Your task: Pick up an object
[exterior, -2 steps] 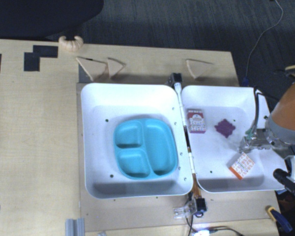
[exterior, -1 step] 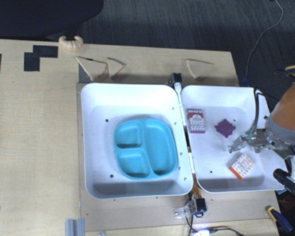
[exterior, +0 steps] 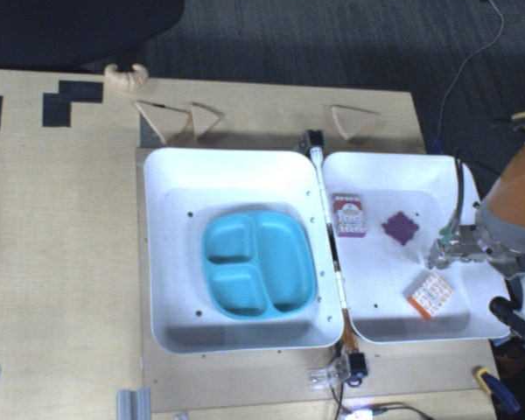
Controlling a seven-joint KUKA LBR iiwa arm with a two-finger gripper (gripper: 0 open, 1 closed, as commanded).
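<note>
Objects are lying in the right bin: a small orange-and-white packet is resting tilted on the floor just below and slightly left of the end effector, near it but apart; a purple piece is sitting to the end effector's left, and a red-and-white carton is lying farther left, close to the wall shared with the left bin. That left bin is holding a blue divided tray (three compartments). The arm is reaching in from the right over the right bin's edge, its orange band showing above the grey wrist. Nothing is showing between the tips, and I cannot tell whether they are spread or pressed together. Both bins are sitting on the pale wooden worktop.
</note>
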